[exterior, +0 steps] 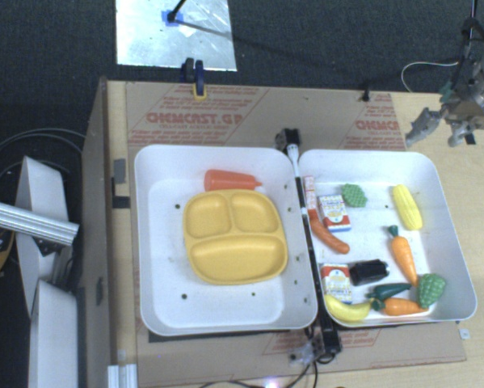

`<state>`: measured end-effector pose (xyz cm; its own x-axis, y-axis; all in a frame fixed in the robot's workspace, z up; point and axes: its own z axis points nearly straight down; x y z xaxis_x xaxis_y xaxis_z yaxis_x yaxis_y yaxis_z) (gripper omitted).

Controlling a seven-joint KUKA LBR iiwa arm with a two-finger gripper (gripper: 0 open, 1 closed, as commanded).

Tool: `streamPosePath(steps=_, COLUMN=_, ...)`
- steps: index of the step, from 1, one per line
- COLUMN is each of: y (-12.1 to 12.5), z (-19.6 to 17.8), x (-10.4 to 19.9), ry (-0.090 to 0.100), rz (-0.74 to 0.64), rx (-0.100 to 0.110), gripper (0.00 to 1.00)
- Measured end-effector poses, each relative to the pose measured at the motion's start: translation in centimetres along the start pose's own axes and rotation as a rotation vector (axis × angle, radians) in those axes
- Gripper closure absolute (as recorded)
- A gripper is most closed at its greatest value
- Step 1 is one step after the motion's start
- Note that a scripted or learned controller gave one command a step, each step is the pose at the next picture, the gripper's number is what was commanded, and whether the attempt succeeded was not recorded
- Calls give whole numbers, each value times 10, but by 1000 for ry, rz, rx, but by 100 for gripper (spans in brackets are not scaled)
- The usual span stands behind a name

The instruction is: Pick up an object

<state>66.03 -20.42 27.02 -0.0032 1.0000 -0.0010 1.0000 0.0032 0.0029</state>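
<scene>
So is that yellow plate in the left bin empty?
Empty: all three compartments of the yellow plate show bare. The orange carrot lies outside it.

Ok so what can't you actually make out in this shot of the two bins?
- Gripper, camera view: blurred and cut by the right edge, so finger state is unclear.
- Small cartons, camera view: print too small to read.
- Lower carton: partly covered by the black object.
- Dark green vegetable: crowded between carrot and banana, type unclear.
</scene>
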Motion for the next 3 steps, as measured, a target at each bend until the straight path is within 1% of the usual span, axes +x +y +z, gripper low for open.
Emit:
streamPosePath(steps=1, y=-16, z=73, x=-2, ry=0, rz=1, rx=2, gripper=0)
streamPosePath(steps=2, y=-18, z=63, x=-2, ry=-1, rz=1, rx=-1, gripper=0)
streamPosePath(steps=3, y=-27, z=55, x=-2, ry=0, rz=2, rx=0, gripper=0)
